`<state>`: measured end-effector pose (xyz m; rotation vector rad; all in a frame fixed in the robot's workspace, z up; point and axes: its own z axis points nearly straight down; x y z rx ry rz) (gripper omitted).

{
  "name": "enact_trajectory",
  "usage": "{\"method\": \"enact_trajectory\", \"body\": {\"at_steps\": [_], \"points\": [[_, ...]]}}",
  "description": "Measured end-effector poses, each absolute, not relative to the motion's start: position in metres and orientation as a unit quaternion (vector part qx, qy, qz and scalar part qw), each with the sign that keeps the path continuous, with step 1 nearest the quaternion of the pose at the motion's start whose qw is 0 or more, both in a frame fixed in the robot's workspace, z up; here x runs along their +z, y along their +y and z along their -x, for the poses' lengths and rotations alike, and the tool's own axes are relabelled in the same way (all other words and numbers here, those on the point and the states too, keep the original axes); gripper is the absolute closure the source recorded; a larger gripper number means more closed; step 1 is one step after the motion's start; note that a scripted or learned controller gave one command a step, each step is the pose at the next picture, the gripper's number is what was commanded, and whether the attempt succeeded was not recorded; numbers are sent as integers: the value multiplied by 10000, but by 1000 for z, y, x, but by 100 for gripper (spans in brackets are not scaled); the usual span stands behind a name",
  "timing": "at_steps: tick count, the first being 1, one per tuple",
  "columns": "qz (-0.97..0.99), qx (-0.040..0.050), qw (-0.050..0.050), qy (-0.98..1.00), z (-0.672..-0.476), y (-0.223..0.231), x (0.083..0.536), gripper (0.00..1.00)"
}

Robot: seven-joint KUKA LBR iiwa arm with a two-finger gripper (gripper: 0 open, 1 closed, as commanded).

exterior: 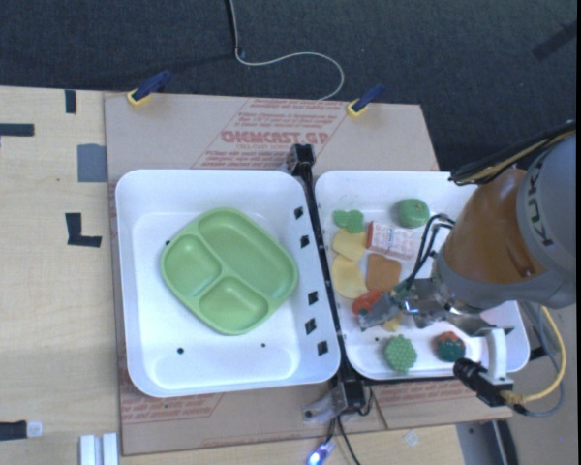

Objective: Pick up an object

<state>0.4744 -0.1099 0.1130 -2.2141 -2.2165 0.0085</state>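
Glossy white plastic bins on matt printed cardboard; smooth green plastic tray.

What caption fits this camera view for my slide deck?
KUKA arm's gripper low among toy food in the right bin; green divided plate in the left bin.

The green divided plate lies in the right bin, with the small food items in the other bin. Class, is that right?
Not quite. The camera view shows the green divided plate in the left bin; the small food items are in the right bin.
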Motion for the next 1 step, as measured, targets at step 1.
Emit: {"method": "enact_trajectory", "body": {"at_steps": [1], "points": [[7066, 9, 11, -7076, -474, -109, 83, 0]]}}
